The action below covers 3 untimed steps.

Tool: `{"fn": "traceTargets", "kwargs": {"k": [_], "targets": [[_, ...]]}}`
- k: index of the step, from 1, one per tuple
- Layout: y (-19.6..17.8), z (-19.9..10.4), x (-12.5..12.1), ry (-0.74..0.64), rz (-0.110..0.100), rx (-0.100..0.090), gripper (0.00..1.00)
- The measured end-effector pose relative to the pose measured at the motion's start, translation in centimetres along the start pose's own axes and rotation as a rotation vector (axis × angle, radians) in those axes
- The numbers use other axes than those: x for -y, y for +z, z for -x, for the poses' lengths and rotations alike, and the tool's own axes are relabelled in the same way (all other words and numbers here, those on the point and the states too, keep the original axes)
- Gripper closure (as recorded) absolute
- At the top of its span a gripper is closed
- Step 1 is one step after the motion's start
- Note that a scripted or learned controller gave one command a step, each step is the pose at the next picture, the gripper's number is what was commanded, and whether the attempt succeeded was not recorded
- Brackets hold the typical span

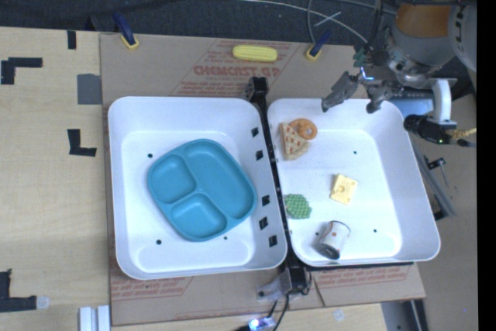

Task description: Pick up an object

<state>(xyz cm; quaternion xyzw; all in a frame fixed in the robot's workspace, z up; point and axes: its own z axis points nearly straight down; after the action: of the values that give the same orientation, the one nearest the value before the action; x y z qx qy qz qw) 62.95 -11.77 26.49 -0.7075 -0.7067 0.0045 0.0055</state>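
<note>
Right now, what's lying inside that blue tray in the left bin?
Nothing shows in the blue tray; its three compartments look bare. It lies in the left bin, and whatever is beneath the tray is covered.

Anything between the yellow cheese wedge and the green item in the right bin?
No. In the camera view, only bare white bin floor separates the cheese wedge from the green item.

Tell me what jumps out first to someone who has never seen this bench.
The blue tray lies at a slant in the left bin. The right bin holds small things: a waffle, a cheese wedge, a green piece and a cup on its side. The pincer hangs open above that bin's far edge, holding nothing.
</note>
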Motion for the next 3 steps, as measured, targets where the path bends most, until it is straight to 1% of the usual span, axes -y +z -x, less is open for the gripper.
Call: {"fn": "traceTargets", "kwargs": {"k": [1, 3], "targets": [[-0.8, 0.0, -0.2, -0.003, 0.013, 0.002, 0.00], [8.2, -1.1, -0.5, -0.003, 0.009, 0.002, 0.00]]}}
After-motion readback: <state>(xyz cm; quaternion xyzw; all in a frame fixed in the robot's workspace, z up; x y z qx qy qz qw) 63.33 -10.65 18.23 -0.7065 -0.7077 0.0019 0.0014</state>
